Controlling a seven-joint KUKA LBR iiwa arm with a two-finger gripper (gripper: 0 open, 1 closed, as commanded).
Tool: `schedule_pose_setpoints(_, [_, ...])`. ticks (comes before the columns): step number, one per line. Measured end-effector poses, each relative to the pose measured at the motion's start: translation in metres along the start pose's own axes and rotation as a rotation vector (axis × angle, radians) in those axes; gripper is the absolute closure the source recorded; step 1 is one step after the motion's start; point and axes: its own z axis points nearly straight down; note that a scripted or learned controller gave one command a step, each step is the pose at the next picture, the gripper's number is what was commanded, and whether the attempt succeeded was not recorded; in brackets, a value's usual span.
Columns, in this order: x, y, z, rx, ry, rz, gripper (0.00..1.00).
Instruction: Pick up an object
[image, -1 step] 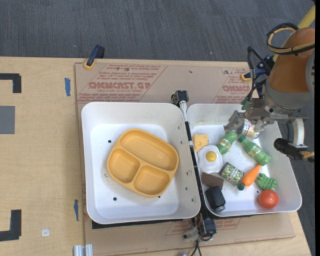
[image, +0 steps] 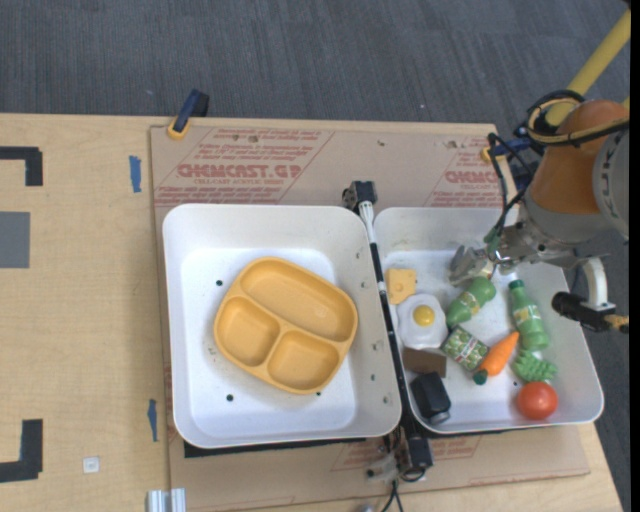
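Table (image: 80, 300) carries two white bins: left bin (image: 190, 330) holds a yellow divided plate (image: 285, 325), right bin (image: 585, 370) holds toy food. Gripper (image: 478, 262) sits low at the right bin's upper middle; finger state: cannot tell. Nearest target is the green toy bottle (image: 472, 300), just below it. Best to descend centred across the bottle's narrow width, clear of the carrot (image: 497, 357).
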Motion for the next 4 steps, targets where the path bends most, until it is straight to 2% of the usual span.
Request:
schedule_pose_setpoints(1, [0.000,0.000,-0.007,0.002,0.001,0.000,1.00])
schedule_pose_setpoints(2, [0.000,0.000,-0.007,0.002,0.001,0.000,0.00])
schedule_pose_setpoints(3, [0.001,0.040,0.022,0.016,0.008,-0.323,0.00])
schedule_pose_setpoints(4, [0.002,0.044,0.013,0.003,0.001,-0.327,1.00])
